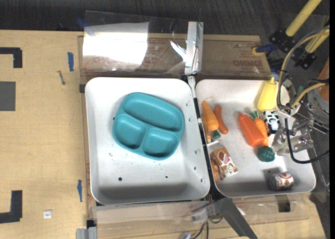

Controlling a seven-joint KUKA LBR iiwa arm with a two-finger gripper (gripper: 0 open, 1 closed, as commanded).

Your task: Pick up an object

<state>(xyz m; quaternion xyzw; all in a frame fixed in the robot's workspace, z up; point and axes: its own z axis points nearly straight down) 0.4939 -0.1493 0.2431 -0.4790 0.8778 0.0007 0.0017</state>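
Orange bottle smooth, tapered, lying in right bin; end effector beside, finger state unclear.

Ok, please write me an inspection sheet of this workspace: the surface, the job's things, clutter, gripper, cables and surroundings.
Surface: left bin and right bin, white, side by side on a wooden bench.
Job's things: right bin holds carrots, orange bottle, yellow bottle, green ball, can, snack packet; left bin holds a teal divided plate.
Clutter: black-and-white toy beside the orange bottle.
Gripper: gripper at the right bin's right edge; finger state unclear.
Cables: black and yellow cables looped at right.
Surroundings: clear plastic sheet behind the bins; dark floor.
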